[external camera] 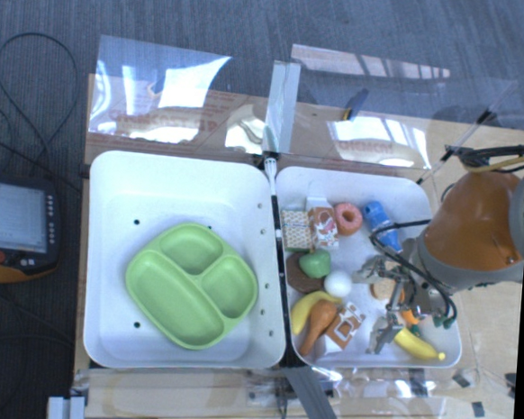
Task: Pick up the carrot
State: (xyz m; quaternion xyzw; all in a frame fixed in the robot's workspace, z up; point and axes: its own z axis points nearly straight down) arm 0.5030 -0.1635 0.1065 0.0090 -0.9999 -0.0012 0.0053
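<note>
Not yet done: carrot (410,316) apparently lying lower right of frame beneath pincer (387,336); pincer's grip impossible to tell; lifting remains.

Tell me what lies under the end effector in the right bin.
Below the end effector lie a yellow banana and a small orange piece. The arm covers the bin floor behind it.
</note>
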